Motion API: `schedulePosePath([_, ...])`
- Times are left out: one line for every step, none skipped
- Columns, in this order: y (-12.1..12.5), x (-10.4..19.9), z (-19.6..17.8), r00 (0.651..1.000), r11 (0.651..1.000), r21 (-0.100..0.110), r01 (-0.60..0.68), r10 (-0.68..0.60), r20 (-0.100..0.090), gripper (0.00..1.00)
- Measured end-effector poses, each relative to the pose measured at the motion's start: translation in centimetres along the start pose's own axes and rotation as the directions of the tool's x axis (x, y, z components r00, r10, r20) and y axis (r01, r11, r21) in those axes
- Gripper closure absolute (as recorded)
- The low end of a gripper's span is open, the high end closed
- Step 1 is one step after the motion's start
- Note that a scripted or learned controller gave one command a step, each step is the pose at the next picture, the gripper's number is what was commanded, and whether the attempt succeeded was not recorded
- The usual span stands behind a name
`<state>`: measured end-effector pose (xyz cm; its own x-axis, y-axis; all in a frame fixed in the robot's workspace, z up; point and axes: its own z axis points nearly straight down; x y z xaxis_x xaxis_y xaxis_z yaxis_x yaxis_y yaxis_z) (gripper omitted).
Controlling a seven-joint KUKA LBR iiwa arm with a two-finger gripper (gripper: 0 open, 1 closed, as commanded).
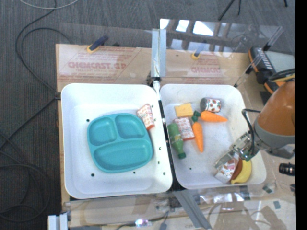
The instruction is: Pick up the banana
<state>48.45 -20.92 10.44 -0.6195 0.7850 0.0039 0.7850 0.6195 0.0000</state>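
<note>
One grey arm (276,128) reaching into the right bin (192,178), gripper (235,158) low at its near right corner, just beside the banana (243,173), jaw state impossible to tell

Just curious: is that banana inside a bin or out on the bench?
Inside. The banana lies in the right bin's near right corner, beside the gripper.
</note>
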Motion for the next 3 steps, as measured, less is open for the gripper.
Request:
schedulePosePath([-0.36, -1.10, 1.59, 0.999, 0.999, -0.007, 0.048, -0.048, 0.004, 0.00])
schedulePosePath([-0.18, -0.81, 1.56, 1.000, 1.000, -0.007, 0.005, -0.005, 0.010, 0.00])
schedulePosePath([-0.31, -1.19, 1.56, 0.999, 0.999, -0.007, 0.049, -0.049, 0.009, 0.00])
